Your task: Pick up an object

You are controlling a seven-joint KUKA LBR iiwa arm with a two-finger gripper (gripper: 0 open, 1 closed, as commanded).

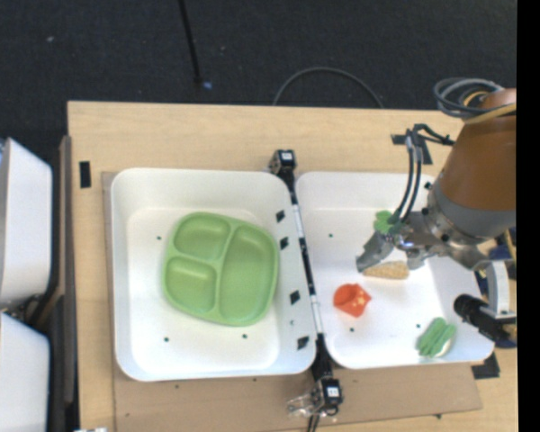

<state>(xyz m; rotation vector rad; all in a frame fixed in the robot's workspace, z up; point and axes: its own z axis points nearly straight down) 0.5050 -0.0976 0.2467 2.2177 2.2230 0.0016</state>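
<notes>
Two bins; gripper (378, 257) over right bin (342, 201), touching tan object (391, 271).

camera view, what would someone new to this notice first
The big green divided plate lying in the left bin draws the eye first. Next comes the grey and orange arm reaching in from the right, its pincer low in the right bin beside a pale tan object. A small red object lies just below that, and a green one sits near the bin's lower right corner.
</notes>
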